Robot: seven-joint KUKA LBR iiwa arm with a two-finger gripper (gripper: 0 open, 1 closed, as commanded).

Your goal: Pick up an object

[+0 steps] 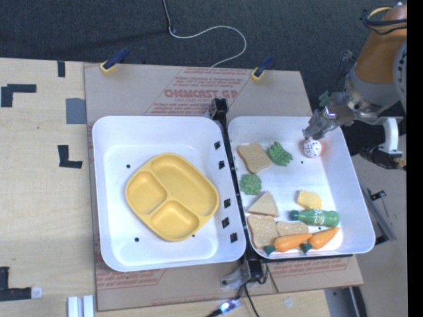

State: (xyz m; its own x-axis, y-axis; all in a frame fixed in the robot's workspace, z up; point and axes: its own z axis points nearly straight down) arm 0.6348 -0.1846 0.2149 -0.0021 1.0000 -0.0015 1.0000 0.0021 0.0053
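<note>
1. A small white ball [312, 148] with red marks lies in the far right part of the right bin [350, 177], apart from the other food items.
2. The gripper [320, 128] hangs just above the ball, on its far right side; the ball is round, so no long axis matters.
3. The arm [380, 58] comes in from the right and slants down to the left.
4. Whether the jaws are wide or narrow cannot be told here.

We note small white ball [312, 148] with reddish specks, resting on right bin [344, 177] floor near far right corner, apart from green leafy piece [279, 154] beside it.
</note>
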